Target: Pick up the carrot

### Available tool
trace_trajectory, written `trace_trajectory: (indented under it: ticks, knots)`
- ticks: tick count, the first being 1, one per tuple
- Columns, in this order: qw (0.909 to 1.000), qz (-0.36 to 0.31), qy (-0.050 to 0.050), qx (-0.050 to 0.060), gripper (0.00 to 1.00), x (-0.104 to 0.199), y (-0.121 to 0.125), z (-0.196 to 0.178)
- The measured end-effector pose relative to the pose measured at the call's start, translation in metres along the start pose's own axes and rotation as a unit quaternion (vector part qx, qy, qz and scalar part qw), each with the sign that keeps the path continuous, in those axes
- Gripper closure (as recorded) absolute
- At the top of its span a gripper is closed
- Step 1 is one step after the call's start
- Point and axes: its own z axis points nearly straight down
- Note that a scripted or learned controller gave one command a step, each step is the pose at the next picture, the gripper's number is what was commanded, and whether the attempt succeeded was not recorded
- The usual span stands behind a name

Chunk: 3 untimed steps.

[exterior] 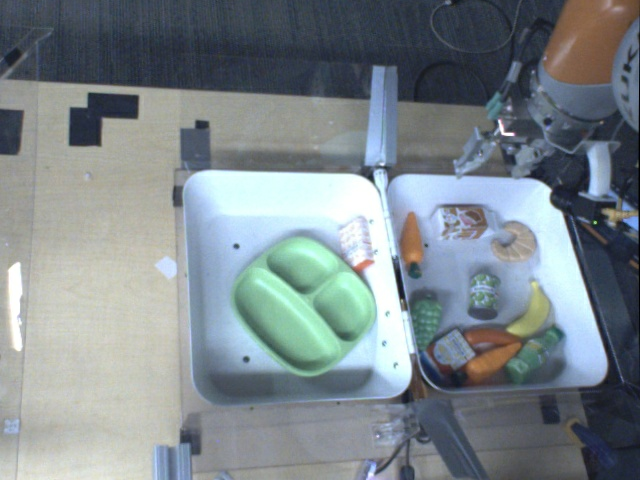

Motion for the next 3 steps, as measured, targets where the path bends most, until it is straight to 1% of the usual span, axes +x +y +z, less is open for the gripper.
trace_trajectory:
  ticks: [1,2,3]
  knots:
    - [0.999,-0.045,0.0,0.0,0.0,0.099,0.016,0.078]
    - [0.9981,0.062,0.001,0.001,0.0,0.158,-0.067,0.085]
    - [0.9897,0.143,0.0,-0.001,0.0,0.124,-0.007,-0.049]
